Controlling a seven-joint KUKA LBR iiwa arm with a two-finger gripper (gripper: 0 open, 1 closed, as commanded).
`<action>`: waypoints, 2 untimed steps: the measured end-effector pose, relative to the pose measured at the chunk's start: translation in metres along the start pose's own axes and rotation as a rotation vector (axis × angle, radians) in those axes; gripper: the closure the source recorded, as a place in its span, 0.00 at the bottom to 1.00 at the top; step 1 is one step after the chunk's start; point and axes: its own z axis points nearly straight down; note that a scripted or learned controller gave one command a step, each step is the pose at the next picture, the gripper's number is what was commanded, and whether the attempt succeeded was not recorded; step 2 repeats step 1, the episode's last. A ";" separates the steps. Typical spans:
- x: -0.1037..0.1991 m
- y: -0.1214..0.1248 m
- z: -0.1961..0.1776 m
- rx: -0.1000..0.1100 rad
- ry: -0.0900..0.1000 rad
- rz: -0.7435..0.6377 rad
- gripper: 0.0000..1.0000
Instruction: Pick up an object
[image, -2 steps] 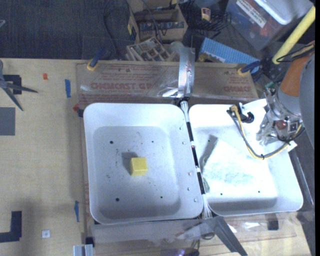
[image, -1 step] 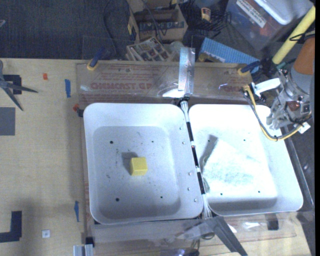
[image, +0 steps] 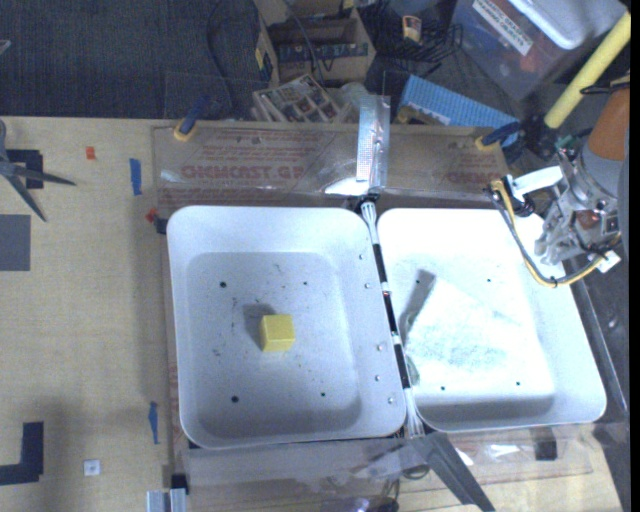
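A small yellow block (image: 278, 332) sits in the left bin (image: 190, 240), well apart from the gripper (image: 572, 225) at the right bin's (image: 570, 400) far edge. Tape marks dot the tan worktop (image: 80, 330); cables and boxes clutter the floor beyond.
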 end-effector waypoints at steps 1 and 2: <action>-0.016 -0.024 0.075 -0.001 0.003 0.004 1.00; -0.016 -0.024 0.075 -0.001 0.003 0.004 1.00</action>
